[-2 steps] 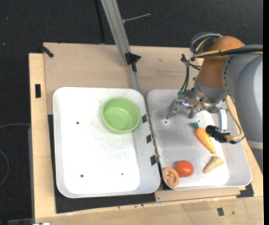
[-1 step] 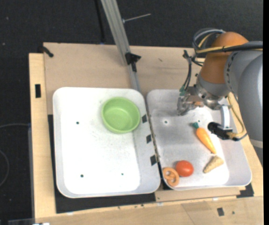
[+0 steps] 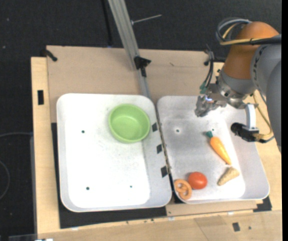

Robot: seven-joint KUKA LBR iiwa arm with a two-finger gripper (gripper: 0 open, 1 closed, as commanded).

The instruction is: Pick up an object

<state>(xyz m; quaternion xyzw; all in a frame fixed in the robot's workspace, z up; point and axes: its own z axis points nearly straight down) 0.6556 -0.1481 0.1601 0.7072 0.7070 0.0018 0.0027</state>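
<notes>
The gripper (image 3: 202, 108) is hovering at the twelve o'clock end of the right bin (image 3: 184, 134), and nothing is sitting between its fingers; whether they are open or closed, I cannot tell. The carrot (image 3: 219, 148) is lying just toward five o'clock from it, with the tan wedge (image 3: 228, 175), tomato (image 3: 197, 180) and pretzel-like piece (image 3: 182, 189) waiting near six o'clock. The green bowl (image 3: 129, 123) is resting in the left bin (image 3: 84, 154). By my reading this is the approach step: next, it needs lining up over the carrot and descending.
</notes>
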